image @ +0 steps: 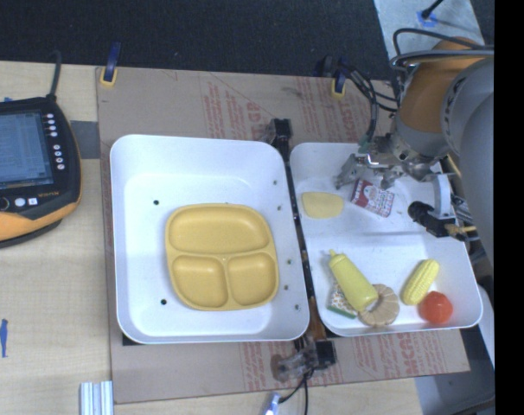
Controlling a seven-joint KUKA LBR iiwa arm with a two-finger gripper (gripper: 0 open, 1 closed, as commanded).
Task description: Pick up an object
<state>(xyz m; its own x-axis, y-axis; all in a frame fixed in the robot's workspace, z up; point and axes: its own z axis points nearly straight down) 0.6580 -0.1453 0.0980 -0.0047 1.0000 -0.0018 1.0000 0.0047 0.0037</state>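
Taking the right bin [469, 258] as the landmark, its near edge is being occupied by a red tomato [435, 307], a corn cob [419, 281], a round cracker-like piece [380, 305] and a yellow mustard bottle [351, 281], the bottle lying tilted and touching the round piece. Farther in, a pale yellow flat piece [322, 204] is being left near the bin's left wall. Beyond it, at the far end of that bin, a red and white packet [373, 199] is being overhung by the gripper [372, 168]. Whether the gripper is spread or pinched cannot be told, nor whether the packet is being touched. To the left of the right bin, a yellow divided tray [220, 255] is being held in the left bin [137, 232].
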